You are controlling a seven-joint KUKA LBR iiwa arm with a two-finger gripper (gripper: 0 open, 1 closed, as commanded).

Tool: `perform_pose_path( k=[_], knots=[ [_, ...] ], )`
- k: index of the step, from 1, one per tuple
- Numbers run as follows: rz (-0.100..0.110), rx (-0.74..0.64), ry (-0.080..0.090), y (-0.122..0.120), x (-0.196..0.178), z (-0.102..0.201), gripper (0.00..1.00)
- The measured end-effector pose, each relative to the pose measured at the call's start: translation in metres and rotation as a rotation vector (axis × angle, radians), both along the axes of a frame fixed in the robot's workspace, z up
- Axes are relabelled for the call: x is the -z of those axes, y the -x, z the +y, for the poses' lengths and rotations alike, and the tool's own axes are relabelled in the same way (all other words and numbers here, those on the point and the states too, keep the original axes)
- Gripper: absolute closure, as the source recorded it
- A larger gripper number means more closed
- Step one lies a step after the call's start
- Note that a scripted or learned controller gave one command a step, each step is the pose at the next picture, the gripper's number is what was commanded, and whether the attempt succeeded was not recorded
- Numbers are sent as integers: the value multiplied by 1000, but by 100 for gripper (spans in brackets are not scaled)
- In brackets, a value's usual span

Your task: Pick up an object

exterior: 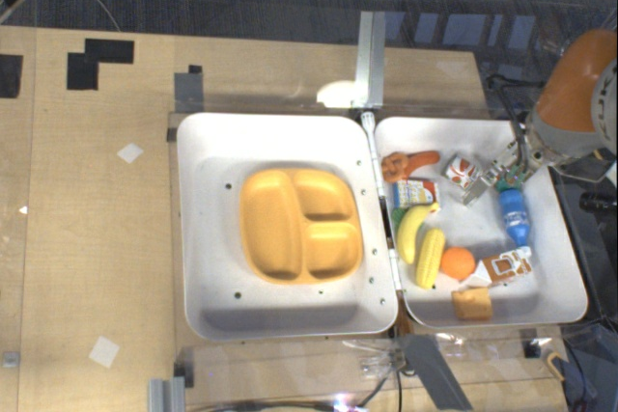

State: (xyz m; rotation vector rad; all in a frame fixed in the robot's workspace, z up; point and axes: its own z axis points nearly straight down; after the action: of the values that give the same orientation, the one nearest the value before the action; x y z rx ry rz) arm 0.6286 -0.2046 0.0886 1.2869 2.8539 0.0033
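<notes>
Blue bottle (515,215) near right bin's (570,275) far wall, beside end effector (488,180).

The arm (579,101) is getting chopped off by the right edge. The gripper (480,186) is looking too small to read. The green thing (398,219) is hiding under the banana (412,229), and print on the little carton (460,171) is blurring out.

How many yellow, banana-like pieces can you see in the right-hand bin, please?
2. One pale yellow curved banana lies near the bin's left wall; a deeper yellow elongated piece lies just right of it, touching the round orange fruit. Others could be hidden beneath the clutter.
</notes>
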Motion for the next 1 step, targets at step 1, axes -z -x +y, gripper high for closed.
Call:
perform_pose_path(
  k=[1],
  knots=[
    [-2,-106,3,19,-51,-1,0]
  ],
)
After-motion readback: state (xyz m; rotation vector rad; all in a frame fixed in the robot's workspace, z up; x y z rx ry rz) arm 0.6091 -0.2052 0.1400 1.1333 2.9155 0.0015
